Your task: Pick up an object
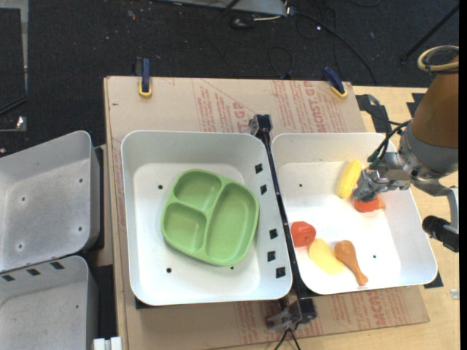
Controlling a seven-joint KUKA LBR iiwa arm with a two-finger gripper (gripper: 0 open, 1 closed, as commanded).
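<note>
One glossy green three-compartment plate (210, 216); smooth.

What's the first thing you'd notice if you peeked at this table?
The big green plate with three sections, lying in the left white bin, grabs the eye first. In the right bin, toy food is scattered: a yellow corn cob, a red tomato and a drumstick. The robot's claw hovers beside the corn.
</note>
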